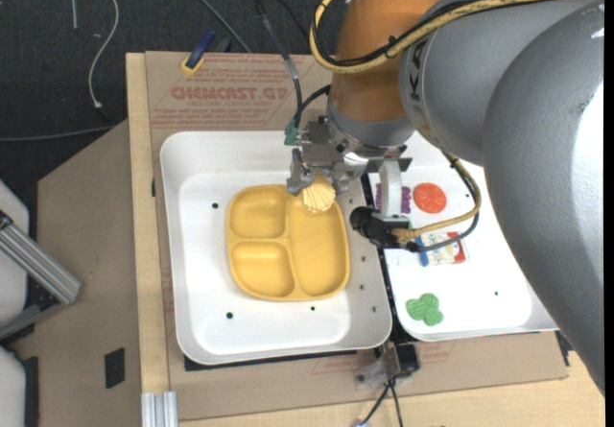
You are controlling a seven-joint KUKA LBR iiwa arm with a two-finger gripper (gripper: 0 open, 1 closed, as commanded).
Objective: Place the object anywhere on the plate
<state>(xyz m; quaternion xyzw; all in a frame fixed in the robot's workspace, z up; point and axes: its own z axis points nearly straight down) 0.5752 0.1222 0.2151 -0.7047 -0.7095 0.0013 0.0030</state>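
The pale yellow ridged object (318, 196), shell-like in shape, is sitting right under the gripper (317, 177), at the upper edge of the yellow plate (288, 267), about one o'clock from the plate's centre. The fingers come down around its top and appear to be closed on it, so I read it as held, though whether it already touches the plate surface I cannot tell from this slant.

Progress call: the carry looks done, with the object over the plate's large right-hand compartment. What is left, by my judgement, is to lower if needed, let go, and lift clear without dragging it off the rim.

Now the containers. The plate has three compartments, two small ones on its nine o'clock side and a long one at three o'clock; apart from the object at the top edge they look bare. The plate lies in the left bin (192, 224).

Over at three o'clock, the right bin (499, 305) holds a red round piece (428, 198), a green leafy piece (424, 308) nearer the front, and a small printed packet (443, 249) between them, partly behind the arm's cables.
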